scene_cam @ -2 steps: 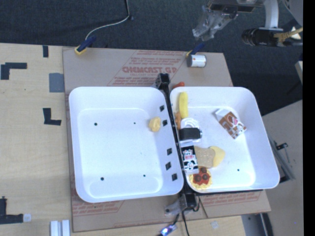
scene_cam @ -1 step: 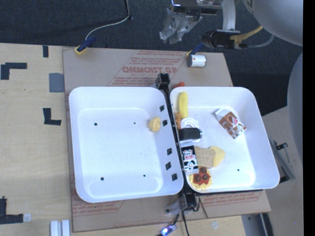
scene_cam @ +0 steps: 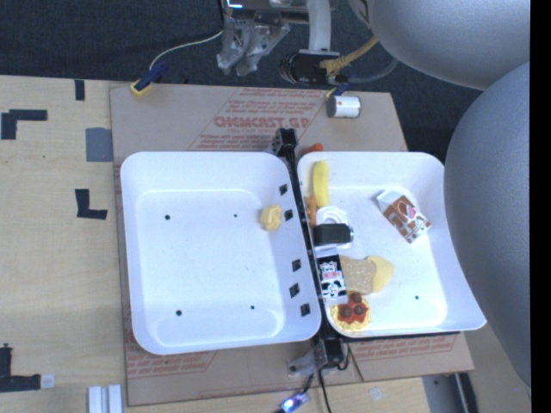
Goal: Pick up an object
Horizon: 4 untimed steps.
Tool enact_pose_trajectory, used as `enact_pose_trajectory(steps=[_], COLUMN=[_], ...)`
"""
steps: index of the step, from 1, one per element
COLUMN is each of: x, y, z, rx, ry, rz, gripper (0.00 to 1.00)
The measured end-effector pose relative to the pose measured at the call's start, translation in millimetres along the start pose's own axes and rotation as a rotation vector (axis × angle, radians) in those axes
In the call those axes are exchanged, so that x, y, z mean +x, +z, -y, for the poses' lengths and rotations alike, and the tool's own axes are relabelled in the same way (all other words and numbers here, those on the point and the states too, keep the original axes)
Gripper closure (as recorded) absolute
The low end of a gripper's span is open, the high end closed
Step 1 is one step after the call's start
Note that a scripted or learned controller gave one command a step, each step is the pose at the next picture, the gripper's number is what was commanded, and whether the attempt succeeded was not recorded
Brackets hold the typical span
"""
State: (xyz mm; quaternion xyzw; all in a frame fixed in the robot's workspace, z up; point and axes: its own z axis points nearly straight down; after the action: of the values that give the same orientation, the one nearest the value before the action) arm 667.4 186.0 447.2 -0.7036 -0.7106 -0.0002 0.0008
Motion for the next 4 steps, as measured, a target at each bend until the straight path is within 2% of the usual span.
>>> enact_pose_trajectory(steps=[1,2,3,4], x=[51,46,48,49], y=[-15,172,-10,-94], z=[24,61,45,48], rx=[-0.001,0.019,-0.018,-0.009], ry=[0.002,0.01,0.006,0.006], rz=[0.0,0.009,-0.004,-0.002], gripper=[1.0,1.0,1.0,1.0])
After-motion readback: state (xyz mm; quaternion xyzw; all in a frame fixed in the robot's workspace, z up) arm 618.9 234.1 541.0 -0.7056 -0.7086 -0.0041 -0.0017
